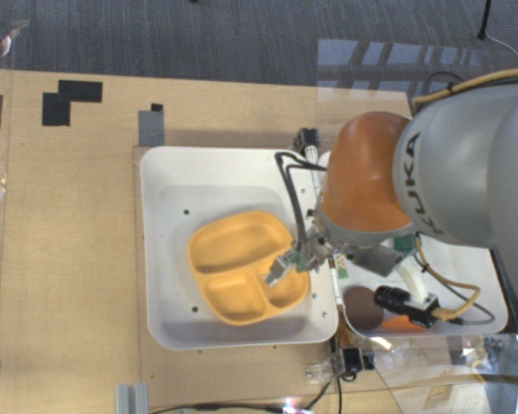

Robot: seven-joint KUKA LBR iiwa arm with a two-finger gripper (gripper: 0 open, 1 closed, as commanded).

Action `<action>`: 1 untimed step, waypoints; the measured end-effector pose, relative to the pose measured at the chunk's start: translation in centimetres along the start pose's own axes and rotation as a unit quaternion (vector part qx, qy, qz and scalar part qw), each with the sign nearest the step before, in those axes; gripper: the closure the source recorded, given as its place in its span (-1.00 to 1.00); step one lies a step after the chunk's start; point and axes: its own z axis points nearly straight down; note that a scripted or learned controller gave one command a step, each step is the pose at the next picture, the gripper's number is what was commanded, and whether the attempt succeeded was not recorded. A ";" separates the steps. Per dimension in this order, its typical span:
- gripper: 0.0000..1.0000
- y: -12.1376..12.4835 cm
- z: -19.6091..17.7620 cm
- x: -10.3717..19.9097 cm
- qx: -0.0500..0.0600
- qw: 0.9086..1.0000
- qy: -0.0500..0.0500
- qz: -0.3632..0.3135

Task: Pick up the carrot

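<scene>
Carrot (pixel 403 323) at bin's 6 o'clock, mostly hidden; probably light, rigid, smooth—grip mid-body. Gripper (pixel 283 268) state: can't tell.

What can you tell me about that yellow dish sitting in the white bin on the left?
The yellow dish is a rounded plate that looks like plastic, split by raised ridges into three compartments, one large and two smaller. It lies flat, turned at an angle, on the floor of the left bin. The gripper hangs over its right edge; contact cannot be judged.
</scene>
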 end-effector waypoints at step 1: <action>-1.00 -0.4 -0.1 -10.7 0.001 0.991 -0.005 -0.133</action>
